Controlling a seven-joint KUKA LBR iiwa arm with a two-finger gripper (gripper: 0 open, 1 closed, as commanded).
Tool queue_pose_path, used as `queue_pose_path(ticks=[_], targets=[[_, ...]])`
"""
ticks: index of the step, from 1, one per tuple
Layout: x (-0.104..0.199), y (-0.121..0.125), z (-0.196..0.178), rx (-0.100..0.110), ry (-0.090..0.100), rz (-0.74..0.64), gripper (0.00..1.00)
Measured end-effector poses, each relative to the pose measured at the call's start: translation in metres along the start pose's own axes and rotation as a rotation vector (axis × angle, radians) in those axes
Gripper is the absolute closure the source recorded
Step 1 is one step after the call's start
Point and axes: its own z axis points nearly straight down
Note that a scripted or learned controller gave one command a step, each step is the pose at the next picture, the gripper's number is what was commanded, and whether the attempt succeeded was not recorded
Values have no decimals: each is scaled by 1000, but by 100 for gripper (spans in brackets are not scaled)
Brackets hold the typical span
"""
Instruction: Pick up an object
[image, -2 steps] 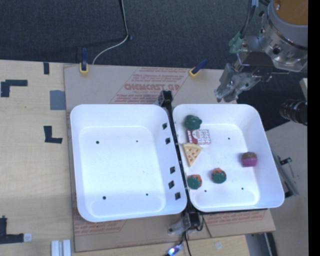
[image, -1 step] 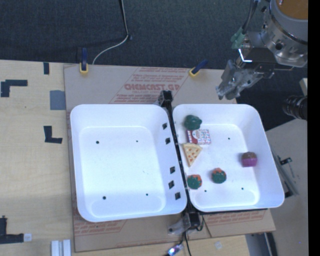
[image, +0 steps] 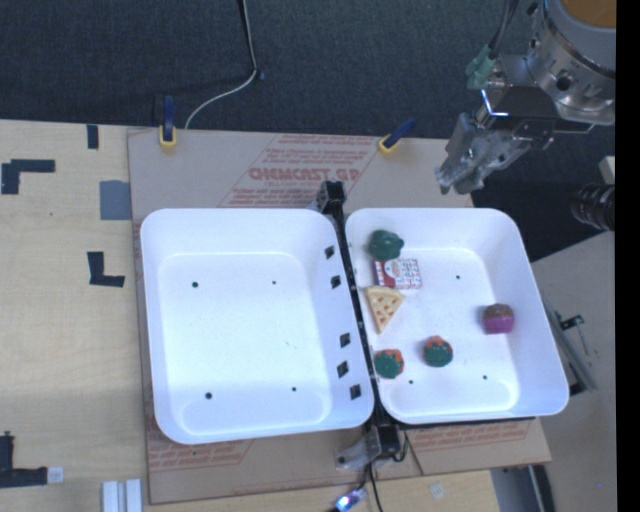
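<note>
The right bin (image: 520, 260) holds several small objects. A dark green lump (image: 385, 243) lies near its back left corner, with a red and white packet (image: 398, 273) just in front of it. A yellow wedge (image: 382, 306) rests against the left wall. Two green and red pieces (image: 389, 362) (image: 437, 351) sit toward the front, and a purple and yellow piece (image: 498, 318) lies at the right. My gripper (image: 462, 178) hangs high above the bench behind the right bin's back rim, with nothing seen between its fingers.
The left bin (image: 160, 300) stands beside the right one, joined by a black clip strip (image: 345, 300). Both rest on a cardboard sheet (image: 290, 170) held by a yellow clamp (image: 167, 135) and a blue-handled clamp (image: 395, 135). A white cable (image: 225, 95) runs at the back.
</note>
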Motion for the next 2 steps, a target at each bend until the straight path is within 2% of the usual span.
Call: queue_pose_path(ticks=[2], targets=[[0,3,-18,6,-2,0,100]])
